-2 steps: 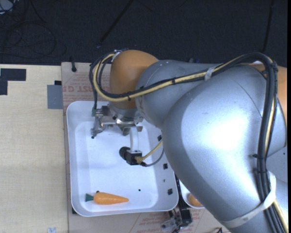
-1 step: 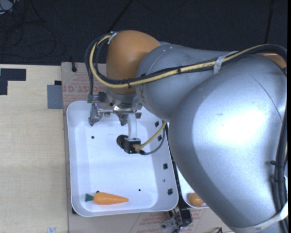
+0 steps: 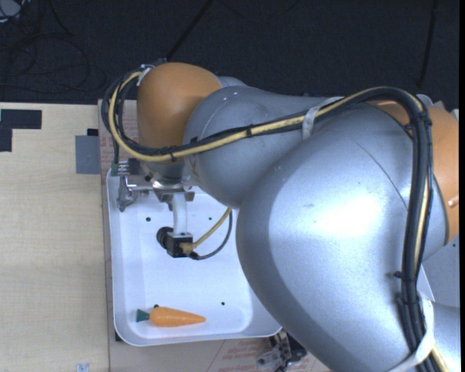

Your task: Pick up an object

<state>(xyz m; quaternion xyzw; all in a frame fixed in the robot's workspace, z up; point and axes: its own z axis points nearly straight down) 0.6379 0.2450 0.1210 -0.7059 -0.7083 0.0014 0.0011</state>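
One orange plastic toy carrot with a green tip [image 3: 174,317], by the near edge of one shallow white bin [image 3: 209,285].

A pale wooden board [image 3: 39,246] bears 1 stepped black patch [image 3: 8,128] and 1 grey patch [image 3: 87,155] beside it.

Your arm [image 3: 333,231] hides the white bin [image 3: 128,285] from 12 to 4 o'clock, covers most of the gripper [image 3: 150,187], and is cropped at 5.

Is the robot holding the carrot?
No, the carrot lies flat on the floor of the white bin near its front edge, apart from the gripper farther up the bin.
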